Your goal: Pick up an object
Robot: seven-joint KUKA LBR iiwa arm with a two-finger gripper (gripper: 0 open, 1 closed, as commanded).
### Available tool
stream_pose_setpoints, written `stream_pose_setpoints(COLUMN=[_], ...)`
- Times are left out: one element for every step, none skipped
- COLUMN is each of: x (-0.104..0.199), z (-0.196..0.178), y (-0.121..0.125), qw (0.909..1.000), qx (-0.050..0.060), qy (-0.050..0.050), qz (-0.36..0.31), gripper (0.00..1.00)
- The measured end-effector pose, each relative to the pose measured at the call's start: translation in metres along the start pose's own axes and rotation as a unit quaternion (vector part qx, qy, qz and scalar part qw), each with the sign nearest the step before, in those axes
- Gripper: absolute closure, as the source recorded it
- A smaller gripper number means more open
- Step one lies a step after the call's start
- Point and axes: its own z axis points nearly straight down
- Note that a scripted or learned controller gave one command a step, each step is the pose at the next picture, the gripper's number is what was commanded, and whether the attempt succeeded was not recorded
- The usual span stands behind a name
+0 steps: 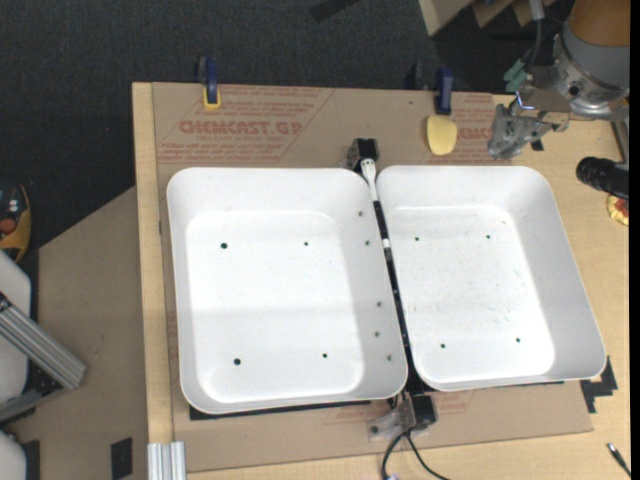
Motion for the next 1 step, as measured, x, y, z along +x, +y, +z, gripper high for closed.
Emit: stream_pose_setpoints(x=[0.0843], z=[0.0792], y=[0.0122], qw=[1.0000], qx=[0.005], qy=[0.002], qz=[-0.004], gripper=[1.00])
